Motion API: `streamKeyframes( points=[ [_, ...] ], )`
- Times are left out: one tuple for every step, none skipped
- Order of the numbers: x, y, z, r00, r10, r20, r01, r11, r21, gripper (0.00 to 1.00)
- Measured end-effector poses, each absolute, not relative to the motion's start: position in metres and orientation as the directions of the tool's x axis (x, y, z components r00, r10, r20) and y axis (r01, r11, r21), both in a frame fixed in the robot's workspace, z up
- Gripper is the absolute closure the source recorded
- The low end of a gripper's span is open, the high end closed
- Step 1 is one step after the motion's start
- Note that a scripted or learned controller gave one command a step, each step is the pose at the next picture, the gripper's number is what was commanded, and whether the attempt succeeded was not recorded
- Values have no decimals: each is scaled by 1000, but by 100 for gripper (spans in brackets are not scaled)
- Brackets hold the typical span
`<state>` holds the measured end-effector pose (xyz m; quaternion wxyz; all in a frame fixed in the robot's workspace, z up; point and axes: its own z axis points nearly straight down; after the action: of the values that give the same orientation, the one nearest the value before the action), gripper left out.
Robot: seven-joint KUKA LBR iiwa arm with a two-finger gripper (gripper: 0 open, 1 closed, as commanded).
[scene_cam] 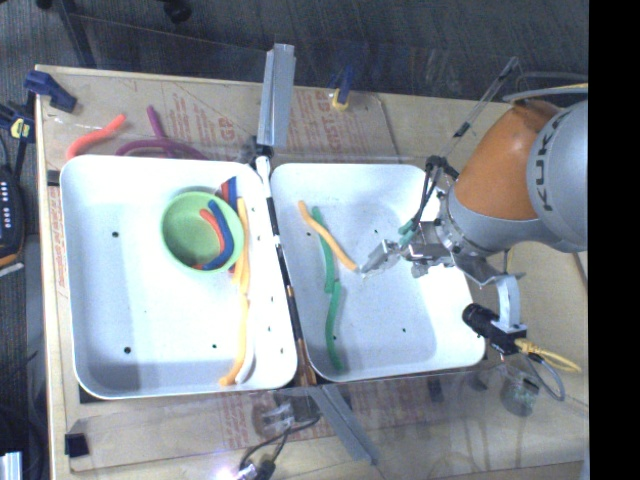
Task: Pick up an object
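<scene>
Approaching is the step in hand — the gripper [372, 260] sits low over the right bin [440, 343], just beside the orange strip [328, 234]. Whether its jaws stand open or closed cannot be told, and no object shows between them. The next move calls for a short shift toward the strip, then a closure across its narrow width. The orange strip is thin, curved and flexible-looking — it lies flat beside a longer green strip [331, 298].
</scene>
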<state>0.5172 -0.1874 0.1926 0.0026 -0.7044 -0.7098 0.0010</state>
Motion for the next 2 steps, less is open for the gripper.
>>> streamKeyframes(
  points=[
    [561, -144, 93, 34, 999, 0, 999, -34, -3, 0],
    [561, -144, 103, 30, 1000, 0, 1000, -30, -6, 100]
  ],
)
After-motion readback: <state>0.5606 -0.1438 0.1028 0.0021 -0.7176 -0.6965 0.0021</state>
